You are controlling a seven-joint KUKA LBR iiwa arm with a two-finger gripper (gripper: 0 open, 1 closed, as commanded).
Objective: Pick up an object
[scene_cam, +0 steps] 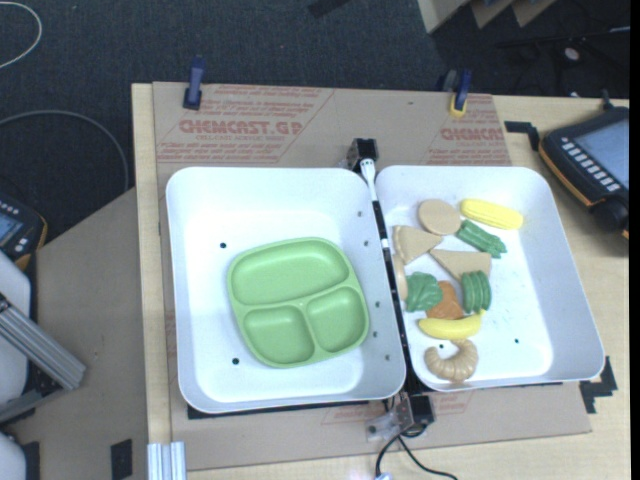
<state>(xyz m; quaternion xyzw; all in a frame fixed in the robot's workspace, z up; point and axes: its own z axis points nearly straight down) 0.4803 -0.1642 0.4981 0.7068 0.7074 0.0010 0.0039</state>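
Note:
The right bin [540,268] holds several toy foods in a cluster along its left side. At the top lie a tan round cookie [437,216] and a yellow corn cob [491,214], with a green pepper [482,239] just below the corn. Two tan wedges [412,242] [460,262] sit in the middle. Lower down are a green leafy piece [422,291], a striped green piece [476,290], an orange piece [449,305], a yellow banana [450,326] and a tan shrimp-like curl [451,360].
The left bin [200,228] holds a green three-compartment plate [297,301]. A black divider strip [380,238] runs between the bins. A tablet [597,158] lies at the right edge of the bench. Blue and yellow clamps [193,85] [460,92] grip the board's far edge.

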